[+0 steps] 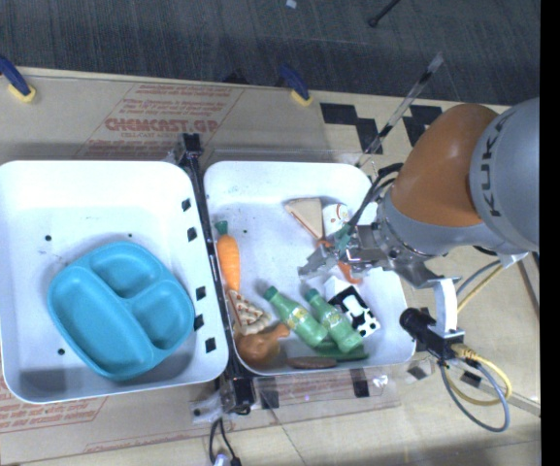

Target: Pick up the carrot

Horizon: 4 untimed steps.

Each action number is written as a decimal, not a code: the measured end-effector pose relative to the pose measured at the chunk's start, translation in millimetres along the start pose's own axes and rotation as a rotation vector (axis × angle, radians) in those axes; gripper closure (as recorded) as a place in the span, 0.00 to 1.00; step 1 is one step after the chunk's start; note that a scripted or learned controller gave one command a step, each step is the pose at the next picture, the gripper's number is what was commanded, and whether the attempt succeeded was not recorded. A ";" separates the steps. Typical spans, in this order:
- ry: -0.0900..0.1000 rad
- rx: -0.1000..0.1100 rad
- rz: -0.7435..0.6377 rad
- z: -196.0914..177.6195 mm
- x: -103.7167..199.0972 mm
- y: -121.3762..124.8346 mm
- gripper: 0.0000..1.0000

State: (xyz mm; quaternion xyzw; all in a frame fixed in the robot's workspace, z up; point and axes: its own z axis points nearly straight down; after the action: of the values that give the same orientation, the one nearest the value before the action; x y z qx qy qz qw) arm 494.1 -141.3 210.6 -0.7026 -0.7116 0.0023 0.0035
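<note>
2 bins on the bench; your target is in the right bin (260, 178). The carrot (228, 261) lies lengthwise against that bin's left wall, green top toward the far end, tip toward the clutter at the near end. It is on the floor of the bin, not lifted.

The gripper (330, 257) hangs over the middle of the right bin, well apart from the carrot and closer to the sandwich wedge (306, 212). I see nothing between the fingers; whether they stand wide or narrow I cannot tell, too dark and blurred.

How to do it well, my read:
- Shift toward the left wall first, then descend. Don't drag across the floor.
- Set the fingers across the carrot's short axis, closing along the wall line. The wall leaves little room for a finger on that side, so a cross-wall pinch looks risky.
- Grasp at mid-body. The near tip sits just beside the waffle cone (247, 311), and the green bottles (307, 320) lie near; a low grasp could catch them.
- The smooth taper may slip, so lift slowly and check it's actually held.

The blue divided plate (119, 304) in the left bin (27, 178) is not in play.
</note>
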 end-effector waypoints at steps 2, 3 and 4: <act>-0.007 -0.007 0.093 116.5 45.3 120.7 0.00; -0.006 -0.005 0.085 106.5 46.5 121.1 1.00; -0.001 -0.002 0.251 16.4 91.9 57.4 1.00</act>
State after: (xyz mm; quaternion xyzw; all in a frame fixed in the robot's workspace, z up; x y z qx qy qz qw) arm 550.2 -48.6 193.9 -0.7863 -0.6179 0.0022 0.0022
